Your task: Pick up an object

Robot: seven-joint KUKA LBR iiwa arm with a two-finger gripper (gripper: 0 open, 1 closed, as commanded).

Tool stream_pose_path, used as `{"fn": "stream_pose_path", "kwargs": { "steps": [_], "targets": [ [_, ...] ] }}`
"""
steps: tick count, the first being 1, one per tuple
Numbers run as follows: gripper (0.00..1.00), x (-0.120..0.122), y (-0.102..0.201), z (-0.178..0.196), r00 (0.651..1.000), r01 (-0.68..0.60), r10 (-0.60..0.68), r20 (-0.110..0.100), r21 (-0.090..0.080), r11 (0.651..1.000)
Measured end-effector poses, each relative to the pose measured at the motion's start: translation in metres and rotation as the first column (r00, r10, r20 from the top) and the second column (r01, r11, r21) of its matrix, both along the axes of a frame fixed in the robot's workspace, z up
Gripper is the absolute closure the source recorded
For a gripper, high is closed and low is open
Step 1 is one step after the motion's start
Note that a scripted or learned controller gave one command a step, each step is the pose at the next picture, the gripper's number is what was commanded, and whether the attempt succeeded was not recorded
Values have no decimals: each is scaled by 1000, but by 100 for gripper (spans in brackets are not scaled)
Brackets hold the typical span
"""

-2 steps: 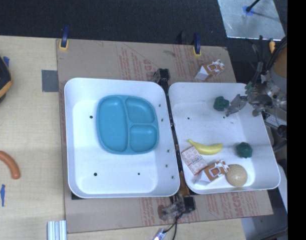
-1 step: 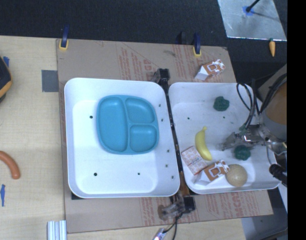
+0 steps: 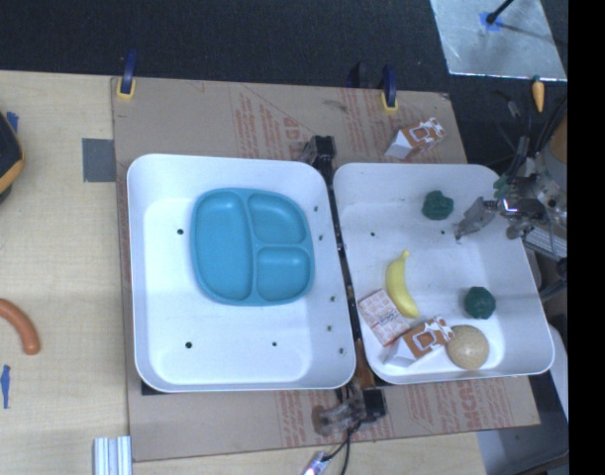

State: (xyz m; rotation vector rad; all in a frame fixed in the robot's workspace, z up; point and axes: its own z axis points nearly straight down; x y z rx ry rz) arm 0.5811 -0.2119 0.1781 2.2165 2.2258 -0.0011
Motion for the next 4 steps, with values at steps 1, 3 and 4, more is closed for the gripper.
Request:
{"fn": "stream_pose_path", "kwargs": {
  "steps": [1,3,4],
  "targets": [
    [0,31,39,-1,1000,-1,1,-2,0,1000],
    [0,-63,91,-87,1000,-1,1,-4,0,1000],
    [0,-44,119,-87,1000,-2,2,-2,0,1000]
  ]
}}
